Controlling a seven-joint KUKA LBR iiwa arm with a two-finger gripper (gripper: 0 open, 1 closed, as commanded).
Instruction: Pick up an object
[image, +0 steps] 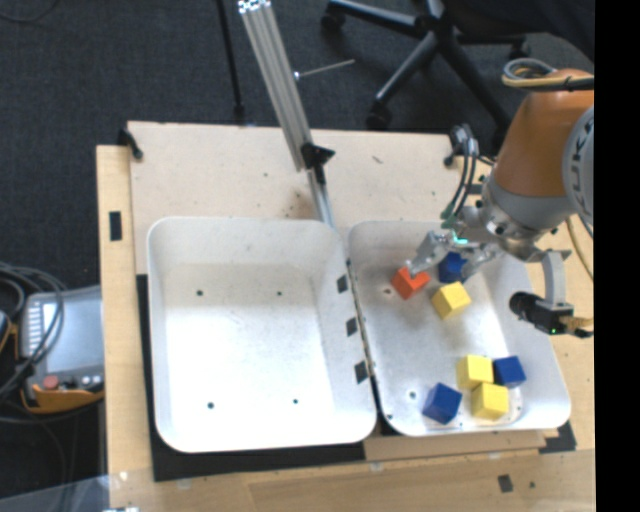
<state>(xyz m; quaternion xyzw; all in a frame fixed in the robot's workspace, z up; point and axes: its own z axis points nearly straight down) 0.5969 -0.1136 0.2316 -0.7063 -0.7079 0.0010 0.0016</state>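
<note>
Around my bench: dark carpeted floor (120, 60); legs of a wheeled office chair (430, 50) stand at the far side.
Bench: pale wooden top (220, 160), set on the carpet, carrying both bins.
Mast: slanted aluminium profile (285, 100) rising from the far edge of the bench, its foot between the bins.
Left bin (250, 320): shallow, white, speckled with dark scuffs, nearest the control box.
Right bin (400, 330): shallow, white, touching the left bin along one wall; holds all the blocks.
My arm (545, 150): grey with an orange band, reaching in from the right over the far part of the right bin.
Control box (55, 345): grey unit with cables, on the floor to the left of the bench.
My gripper (445, 255): lowered into the far part of the right bin; I cannot tell how far it is open, nor whether it grips anything.
Blue block at gripper (451, 267): directly under my gripper, partly hidden by it.
Orange block (408, 283): just beside my gripper, toward the left bin; contact cannot be told.
Yellow block, middle (451, 299): just beside the blue block at gripper, on its near side.
Near cluster: yellow block (476, 370), blue block (509, 370) and another yellow block (490, 400) close together at the near end of the right bin.
Lone blue block (442, 402): just left of that cluster, well apart from my gripper.
</note>
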